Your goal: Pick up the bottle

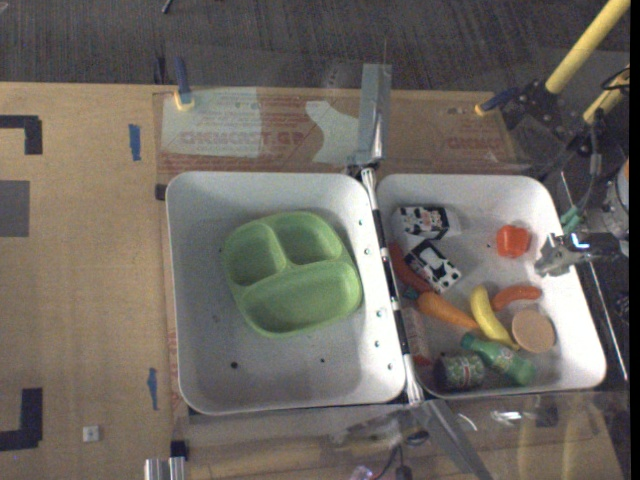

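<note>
Bottle (497,358) lies on its side near the right bin's (575,363) front edge, long axis running left-right beside the can (459,371), and we see the hand (556,255) above-right of it, grip state impossible to tell.

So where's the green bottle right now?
The green bottle lies on its side in the right bin, near the front edge, between the green can and the round tan disc, just below the banana.
</note>
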